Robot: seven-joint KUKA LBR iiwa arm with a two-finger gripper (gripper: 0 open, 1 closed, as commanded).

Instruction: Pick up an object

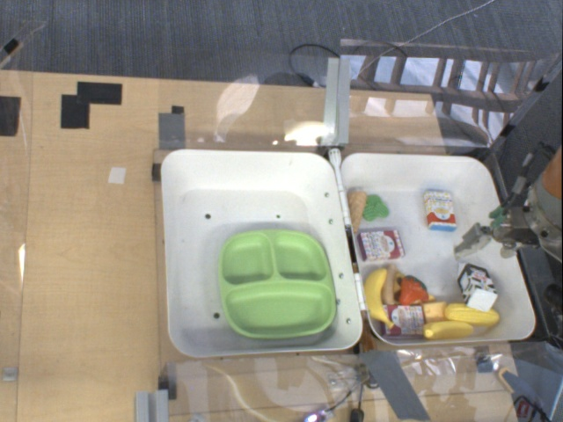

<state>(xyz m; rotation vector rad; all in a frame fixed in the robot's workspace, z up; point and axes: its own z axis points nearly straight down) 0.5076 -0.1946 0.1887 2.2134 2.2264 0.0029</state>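
My gripper (486, 244) hangs over the right side of the right bin (413, 176), with its fingers spread open and nothing between them. Just below it lies a small black-and-white box (475, 280). A red-and-white carton (440, 209) sits up and to the left of the gripper. A purple packet (380, 244) lies in the bin's left-middle. Along the near edge are a banana (376, 295), a red round fruit (412, 290) and a long yellow piece (462, 318). A cone (356, 207) with a green piece (376, 207) lies at the left wall.
The left bin (202, 183) holds a green divided plate (277, 281). A metal post (334, 104) stands behind the seam between the bins. The grey arm (537, 174) comes in over the right bin's right rim.
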